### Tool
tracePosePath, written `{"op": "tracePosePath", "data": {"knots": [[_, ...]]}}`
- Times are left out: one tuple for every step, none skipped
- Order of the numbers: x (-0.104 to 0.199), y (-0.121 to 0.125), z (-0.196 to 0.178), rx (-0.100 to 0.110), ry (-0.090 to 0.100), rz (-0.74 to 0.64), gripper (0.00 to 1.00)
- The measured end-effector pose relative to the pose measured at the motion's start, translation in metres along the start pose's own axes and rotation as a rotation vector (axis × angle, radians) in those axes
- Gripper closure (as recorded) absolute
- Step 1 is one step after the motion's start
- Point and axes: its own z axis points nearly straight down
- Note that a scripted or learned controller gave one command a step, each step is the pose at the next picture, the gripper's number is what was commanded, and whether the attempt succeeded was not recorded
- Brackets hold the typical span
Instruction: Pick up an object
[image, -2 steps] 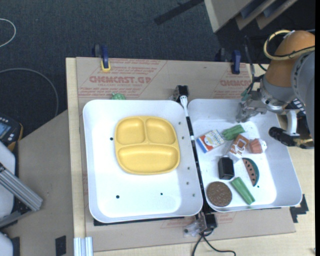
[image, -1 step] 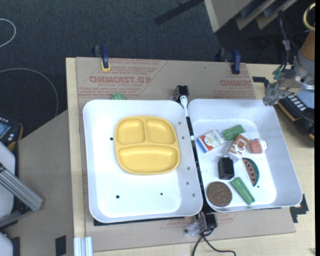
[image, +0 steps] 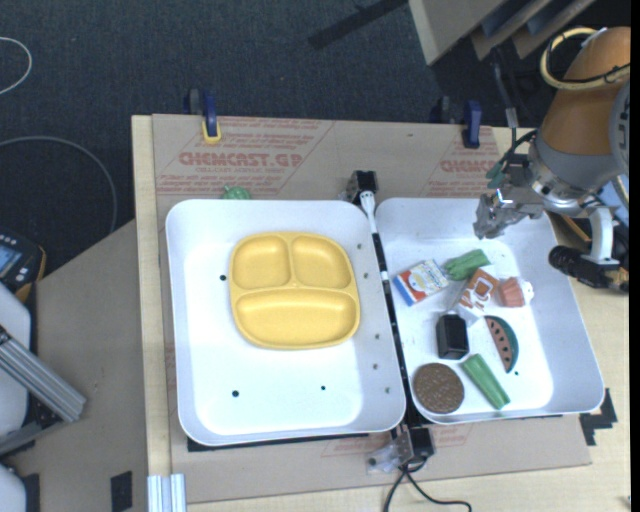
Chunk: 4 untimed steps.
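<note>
The gripper (image: 492, 222) hangs over the far part of the right bin (image: 570, 340), and whether it is wide or narrow I cannot tell at this slant; nothing shows in it. The pile of candidates lies below it in the picture, nearer the camera, so the coming move would be a descent toward the bin's middle. Nearest is the green piece (image: 465, 265), flat and leaf-like, its long axis running up to the right. Beside it sit a glossy red-white-blue packet (image: 418, 281) and a crumpled orange wrapper (image: 494, 291) (likely slippery). Further on come a black block (image: 452, 336), a melon slice (image: 502, 343), a brown disc (image: 439, 388) and a green stick (image: 485, 380). The left bin (image: 200, 330) holds a smooth yellow tray (image: 294, 290).
</note>
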Motion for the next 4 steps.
{"op": "tracePosePath", "data": {"knots": [[-0.087,-0.006,-0.055,-0.012,-0.007,0.007,1.0],[0.018,-0.063,-0.142,-0.005,-0.001,-0.001,1.0],[-0.089,-0.032,-0.183,-0.013,-0.01,0.009,1.0],[0.003,-0.083,-0.239,-0.006,-0.002,-0.001,1.0]]}}
